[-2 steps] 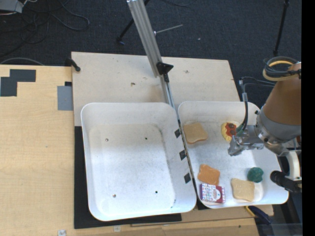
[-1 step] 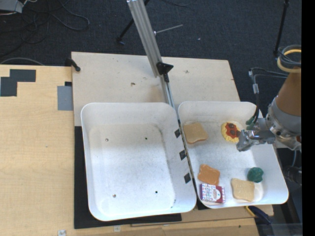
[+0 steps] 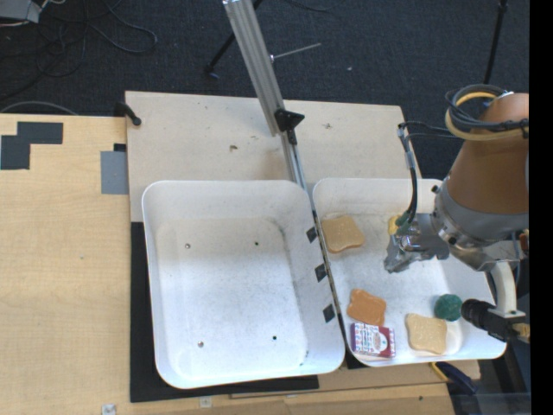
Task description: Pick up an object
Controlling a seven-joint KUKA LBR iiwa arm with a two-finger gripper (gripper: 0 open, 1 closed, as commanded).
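Gripper (image 3: pixel 399 262), fingers unclear, hangs in right bin (image 3: pixel 378 193) among toast (image 3: pixel 342 233), cracker (image 3: pixel 367 306), bread (image 3: pixel 427 333), ball (image 3: pixel 448 306), packet (image 3: pixel 372 340), label unreadable.

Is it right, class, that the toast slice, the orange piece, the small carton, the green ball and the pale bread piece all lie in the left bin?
No. The camera view shows the toast slice, orange piece, small carton, green ball and pale bread piece in the right bin, not the left.
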